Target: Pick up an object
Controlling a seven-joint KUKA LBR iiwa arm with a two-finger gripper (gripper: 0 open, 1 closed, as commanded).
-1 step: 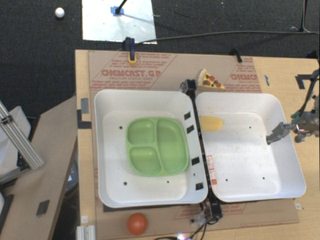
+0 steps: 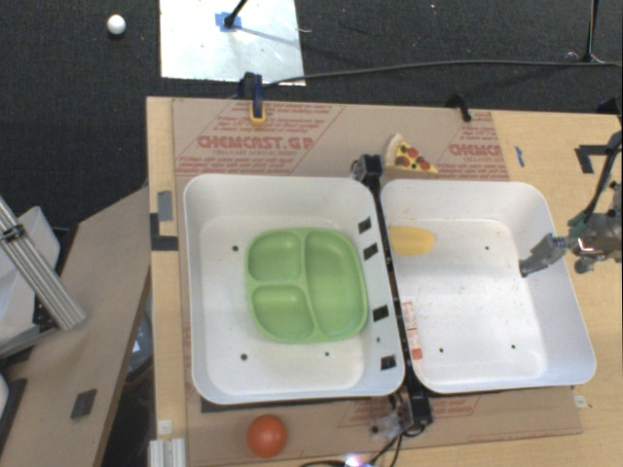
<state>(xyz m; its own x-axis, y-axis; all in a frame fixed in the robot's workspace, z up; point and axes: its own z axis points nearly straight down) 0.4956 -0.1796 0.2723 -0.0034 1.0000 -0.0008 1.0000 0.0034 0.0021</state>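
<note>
A yellow object [image 2: 412, 240] lies in the right bin [image 2: 487, 368], near its far left corner beside the divider. A green divided plate [image 2: 307, 285] rests in the middle of the left bin [image 2: 219, 358]. My gripper [image 2: 538, 257] reaches in over the right rim of the right bin, well to the right of the yellow object and apart from it. Nothing shows in its grasp.
A toy pizza slice [image 2: 411, 156] lies on the bench just behind the bins. An orange ball [image 2: 267, 435] sits on the bench in front of the left bin. A small white ball [image 2: 117, 24] and a metal sheet [image 2: 229, 27] lie on the dark floor beyond.
</note>
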